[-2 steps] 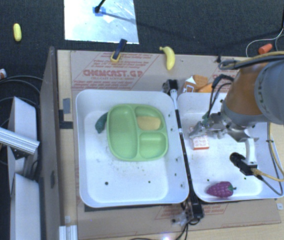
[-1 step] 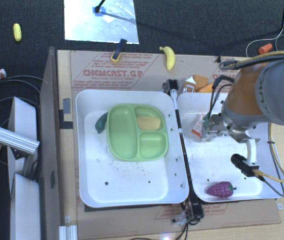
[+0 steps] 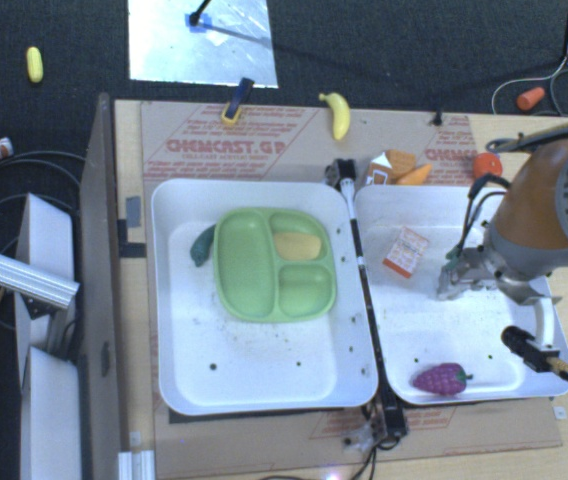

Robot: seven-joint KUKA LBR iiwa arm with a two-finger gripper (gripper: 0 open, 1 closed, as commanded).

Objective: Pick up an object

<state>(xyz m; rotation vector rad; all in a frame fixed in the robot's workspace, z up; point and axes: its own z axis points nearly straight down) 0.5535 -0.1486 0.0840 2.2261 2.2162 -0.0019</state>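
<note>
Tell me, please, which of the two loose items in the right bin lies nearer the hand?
The orange-and-white packet, just left of the hand; the purple grape bunch lies farther off, by the bin's front edge.

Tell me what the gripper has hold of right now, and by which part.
Cannot be told. The gripper is down in the right bin, apart from the orange-and-white packet and the purple grape bunch; nothing shows between its fingers.

Two bins sit side by side. In the left bin [image 3: 179, 368] lies a plate [image 3: 274, 265] with a block [image 3: 297, 244] on it. In the right bin [image 3: 404, 353] a packet [image 3: 405, 251] lies at the back, a bunch of grapes [image 3: 440, 378] at the front, the gripper [image 3: 451, 280] between them
</note>
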